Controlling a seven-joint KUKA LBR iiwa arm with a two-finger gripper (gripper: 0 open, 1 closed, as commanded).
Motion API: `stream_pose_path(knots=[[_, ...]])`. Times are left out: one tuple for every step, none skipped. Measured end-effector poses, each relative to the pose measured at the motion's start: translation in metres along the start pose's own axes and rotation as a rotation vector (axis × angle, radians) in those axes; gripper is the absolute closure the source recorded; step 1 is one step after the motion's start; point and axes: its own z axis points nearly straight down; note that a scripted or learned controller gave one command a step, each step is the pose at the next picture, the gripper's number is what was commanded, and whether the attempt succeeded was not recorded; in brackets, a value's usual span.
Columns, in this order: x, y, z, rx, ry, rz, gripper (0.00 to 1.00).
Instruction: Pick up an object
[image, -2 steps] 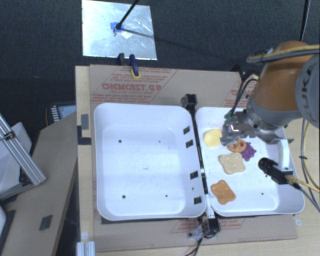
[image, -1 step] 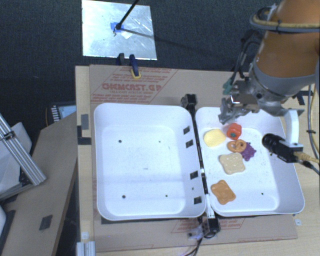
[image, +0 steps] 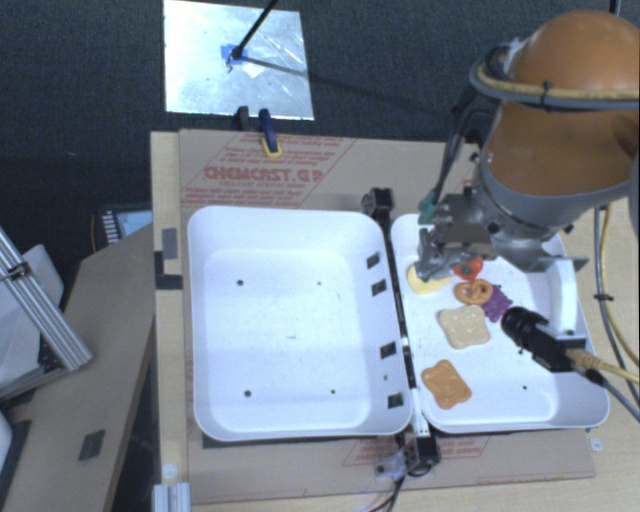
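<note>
Likely target: pale yellow piece (image: 430, 284), flat on the floor of the right bin (image: 520, 400), up in the corner nearest the divider betw. the two bins. Judged as target only bc the gripper (image: 435, 262) sits directly over it and hides its upper edge. Task names no particular obj.

Gripper is low, at or near the bin floor, pointing down. Can't tell how far open it is, or whether it has hold of anything: wrist hardware blocks the tip. No obj. seen lifted.

Nearby items, going outward:
- red piece (image: 468, 268), just right of gripper, partly tucked under wrist.
- orange ring-shaped piece (image: 474, 292), touching or nearly touching the red one.
- purple piece (image: 498, 303), against the ring's right side.
- beige toast slice (image: 464, 326), lying flat just below that cluster.
- brown toast slice (image: 446, 384), apart, toward the near wall.

Why the placement matters: everything is crowded in the upper-left part of the right bin, so a straight-down approach on the yellow piece has red and ring as close neighbours. Risk of nudging those, I'd guess. Yellow piece looks thin and flat, prob. hard to get under; near the wall too, limits room on that side.

Arm (image: 560, 110) comes in from the right, over the right bin. Left bin (image: 290, 330) bare white floor. Both bins rest on a cardboard sheet (image: 265, 170).
</note>
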Motion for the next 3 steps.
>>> stream_pose_path(knots=[[0.032, 0.002, -0.151, -0.017, 0.003, 0.001, 1.00], [0.092, 0.014, -0.124, 0.002, -0.002, 0.001, 1.00], [0.125, 0.008, -0.142, 0.000, 0.000, 0.002, 1.00]])
